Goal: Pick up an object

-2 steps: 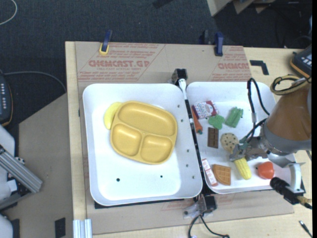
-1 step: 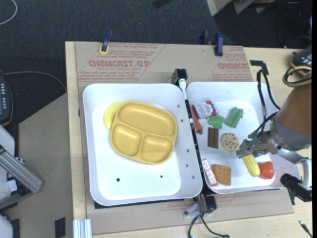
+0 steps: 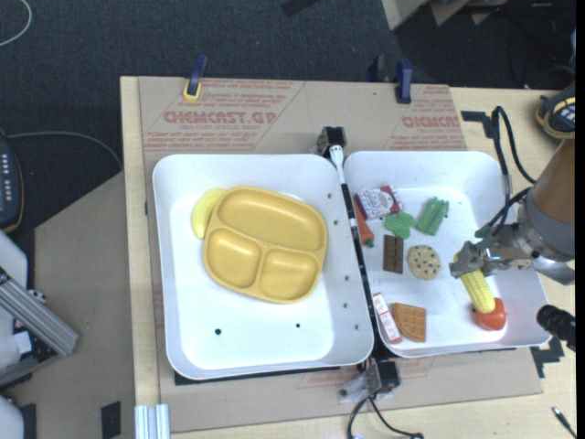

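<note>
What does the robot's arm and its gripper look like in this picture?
The arm is a thick rounded body, brownish-orange on top and grey lower down at the frame's right edge. Its gripper is a small assembly of grey and dark metal parts. Thin black cables loop beside it over the bin's right rim.

A dark carpet (image 3: 137, 26) lay beyond the wooden bench (image 3: 137, 245). Two clamps, one yellow (image 3: 193, 82) and one blue (image 3: 403, 80), gripped the bench's far edge.
</note>
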Robot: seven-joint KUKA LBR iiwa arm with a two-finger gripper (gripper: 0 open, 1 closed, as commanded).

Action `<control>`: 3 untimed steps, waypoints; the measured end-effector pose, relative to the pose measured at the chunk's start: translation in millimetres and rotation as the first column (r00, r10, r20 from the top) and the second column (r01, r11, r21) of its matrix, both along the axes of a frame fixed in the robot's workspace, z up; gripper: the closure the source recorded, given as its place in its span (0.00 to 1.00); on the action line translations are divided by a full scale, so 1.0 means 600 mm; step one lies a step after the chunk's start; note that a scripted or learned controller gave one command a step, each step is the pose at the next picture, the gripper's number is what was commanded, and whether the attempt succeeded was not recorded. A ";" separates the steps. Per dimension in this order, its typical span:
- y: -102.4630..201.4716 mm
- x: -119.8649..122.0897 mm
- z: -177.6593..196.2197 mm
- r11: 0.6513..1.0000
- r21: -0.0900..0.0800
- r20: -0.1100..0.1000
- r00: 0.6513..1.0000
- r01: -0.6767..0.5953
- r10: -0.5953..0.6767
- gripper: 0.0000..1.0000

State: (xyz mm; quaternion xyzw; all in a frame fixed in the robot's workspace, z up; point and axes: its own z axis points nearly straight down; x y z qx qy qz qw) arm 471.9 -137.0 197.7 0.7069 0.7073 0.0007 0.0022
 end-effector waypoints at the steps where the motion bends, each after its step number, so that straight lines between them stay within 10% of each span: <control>1: 0.000 0.001 0.045 1.000 0.001 -0.002 1.000 -0.001 0.001 1.00; 3: 0.175 0.037 0.021 1.000 0.002 -0.003 1.000 -0.001 0.001 1.00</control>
